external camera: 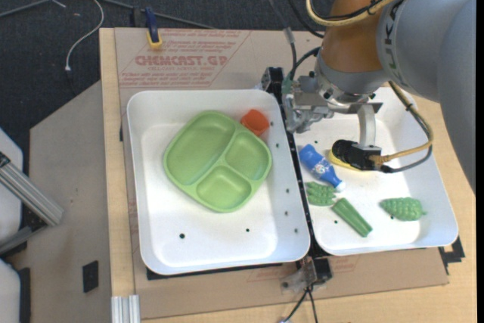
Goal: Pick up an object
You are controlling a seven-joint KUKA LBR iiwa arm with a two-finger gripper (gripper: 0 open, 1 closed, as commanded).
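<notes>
Pincer (302, 117) low over right bin's (435, 185) near-left corner; finger spread cannot tell; nothing visibly held.

Red print reading "CHEMCAST GP" (181, 60) runs across the cardboard sheet (197, 57) lying on the counter, up and to the left of the hand (306, 113). The smaller red lines beneath it are too blurred to read.

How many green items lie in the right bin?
3: a leafy piece by the divider, a stick-shaped piece beside it, a bumpy piece farther right. The arm may hide more.
</notes>
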